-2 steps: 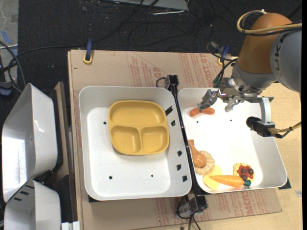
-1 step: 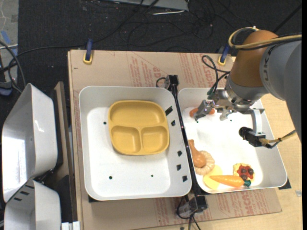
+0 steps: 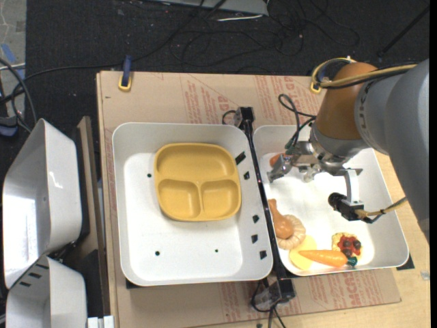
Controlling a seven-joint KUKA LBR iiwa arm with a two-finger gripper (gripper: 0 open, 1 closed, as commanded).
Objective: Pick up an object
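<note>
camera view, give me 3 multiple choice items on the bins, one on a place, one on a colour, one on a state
1. Where does the divided plate lie?
A. in the left bin
B. in the right bin
C. on the cardboard outside both bins

2. What colour is the divided plate?
A. blue
B. yellow
C. black

3. How does the carrot stand to the tool?
A. clamped in the tool
B. hanging in the air
C. lying on the right bin's floor, apart from the tool

Answers:
1. A, the plate sits inside the left bin's white walls.
2. B, its three compartments are all a dull yellow.
3. C, the carrot lies near the bin's front edge, beside the toy chicken leg, while the tool is over the bin's far left part.
</note>
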